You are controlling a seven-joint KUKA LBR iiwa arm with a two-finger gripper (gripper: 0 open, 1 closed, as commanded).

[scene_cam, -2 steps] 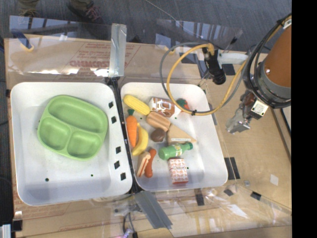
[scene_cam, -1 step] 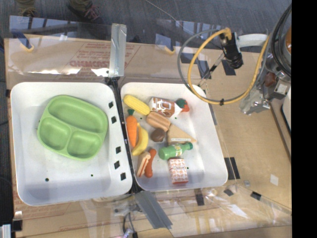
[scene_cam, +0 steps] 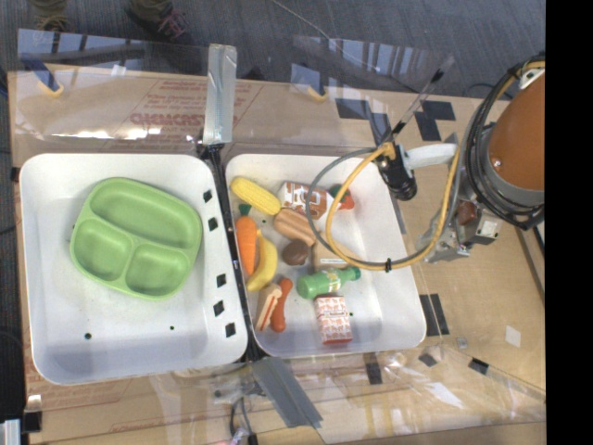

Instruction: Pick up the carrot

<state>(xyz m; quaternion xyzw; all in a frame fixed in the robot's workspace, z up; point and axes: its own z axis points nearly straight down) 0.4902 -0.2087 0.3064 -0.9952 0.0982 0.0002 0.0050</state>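
Note:
The orange carrot (scene_cam: 246,246) lies along the left wall of the right bin (scene_cam: 389,318), its green end pointing up toward a yellow corn cob (scene_cam: 255,196). A banana (scene_cam: 267,263) rests against the carrot's right side. My gripper (scene_cam: 451,239) hangs below the grey wrist, just outside the right bin's right wall, well to the right of the carrot and touching nothing in the bin.
The right bin also holds a bread roll (scene_cam: 294,223), a brown round piece (scene_cam: 296,252), a green bottle (scene_cam: 326,282), a red and white box (scene_cam: 334,320), a small hot dog (scene_cam: 271,306) and a snack packet (scene_cam: 304,197). A green divided plate (scene_cam: 137,237) lies in the left bin (scene_cam: 56,341).

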